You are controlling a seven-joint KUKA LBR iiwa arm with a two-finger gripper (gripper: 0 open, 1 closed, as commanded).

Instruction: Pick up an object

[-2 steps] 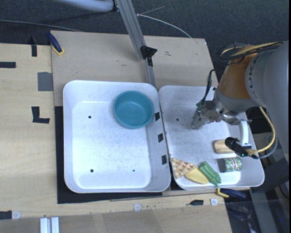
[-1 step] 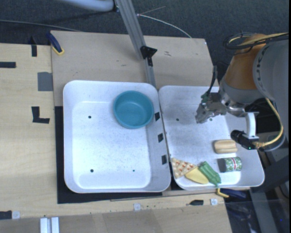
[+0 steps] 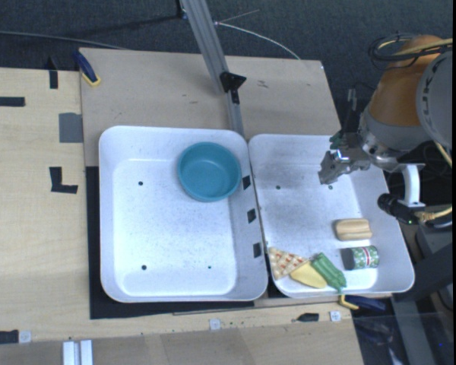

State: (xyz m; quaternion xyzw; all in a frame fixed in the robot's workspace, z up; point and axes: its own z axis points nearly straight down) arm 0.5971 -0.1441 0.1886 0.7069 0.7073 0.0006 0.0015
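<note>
Your tabletop (image 3: 152, 82) is pale wood over dark carpet, carrying two speckled white bins. The left bin (image 3: 129, 234) holds a round teal bowl (image 3: 209, 171). In the right bin (image 3: 289, 196), a tan block (image 3: 353, 229), a small green can (image 3: 361, 258) and a yellow-green toy (image 3: 319, 272) crowd the near corner. The gripper (image 3: 332, 167) hangs above this bin, well apart from them; you cannot tell its state.

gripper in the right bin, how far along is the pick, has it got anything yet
Done: the arm has brought the gripper over the upper part of the right bin. In hand: nothing shows between its fingers. Left: the whole grasp. The tan block, green can, and the yellow and green pieces lie at the bin's lower end, apart from the gripper; the blue bowl sits in the left bin.
</note>
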